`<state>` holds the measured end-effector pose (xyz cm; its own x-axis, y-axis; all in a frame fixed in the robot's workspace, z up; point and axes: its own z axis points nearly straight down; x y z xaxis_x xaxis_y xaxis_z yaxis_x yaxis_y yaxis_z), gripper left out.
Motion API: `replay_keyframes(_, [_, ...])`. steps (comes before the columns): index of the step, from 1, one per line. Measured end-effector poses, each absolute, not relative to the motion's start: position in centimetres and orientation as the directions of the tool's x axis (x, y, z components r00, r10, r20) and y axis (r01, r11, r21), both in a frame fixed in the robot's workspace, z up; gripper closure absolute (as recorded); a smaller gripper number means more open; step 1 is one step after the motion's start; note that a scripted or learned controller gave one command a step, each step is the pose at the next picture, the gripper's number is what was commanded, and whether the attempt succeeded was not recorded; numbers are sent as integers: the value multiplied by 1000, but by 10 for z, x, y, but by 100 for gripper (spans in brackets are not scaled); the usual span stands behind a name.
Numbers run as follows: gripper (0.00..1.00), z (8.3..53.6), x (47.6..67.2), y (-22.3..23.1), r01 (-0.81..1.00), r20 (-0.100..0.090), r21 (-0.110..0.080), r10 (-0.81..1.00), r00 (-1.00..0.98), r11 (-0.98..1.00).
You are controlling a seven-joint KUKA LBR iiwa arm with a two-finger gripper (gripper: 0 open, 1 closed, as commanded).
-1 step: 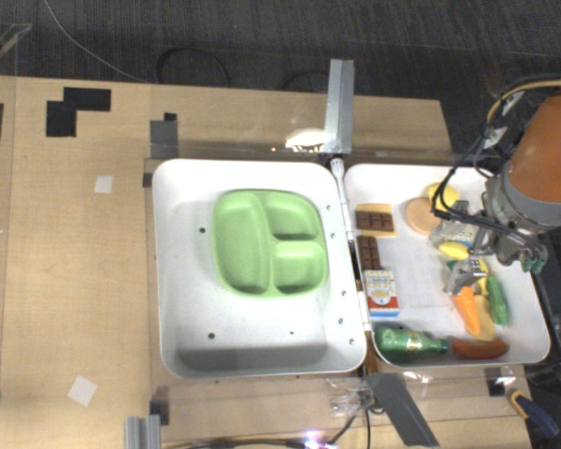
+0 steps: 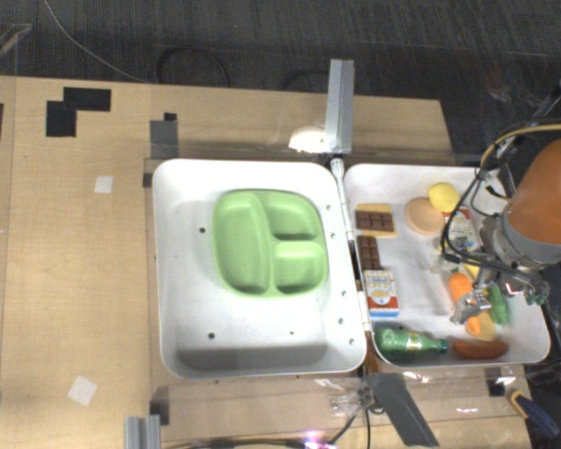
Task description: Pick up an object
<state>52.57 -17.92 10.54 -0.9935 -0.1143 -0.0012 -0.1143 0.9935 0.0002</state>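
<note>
The right white bin (image 2: 416, 265) holds several small items. A brown chocolate bar (image 2: 375, 220) and a darker one (image 2: 366, 251) lie along its left wall, with a small white carton (image 2: 381, 293) below them. A tan bun (image 2: 424, 215) and a yellow lemon (image 2: 442, 195) sit at the back. A green bottle (image 2: 409, 342) and a reddish sausage (image 2: 479, 348) lie along the front wall. My gripper (image 2: 475, 299) is low at the bin's right side, over an orange piece (image 2: 460, 286) and right next to a small green piece (image 2: 498, 309) and a yellow piece (image 2: 481, 325).
The left white bin (image 2: 168, 251) holds a light green divided tray (image 2: 266, 241). A metal post (image 2: 339, 106) stands behind the seam between the bins. My arm's orange band (image 2: 547, 199) and its cables hang over the right bin's right wall.
</note>
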Motion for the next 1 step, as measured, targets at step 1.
replay_keyframes(1, [0,91,499,-190,-98,-19,-5,-98,-995,995])
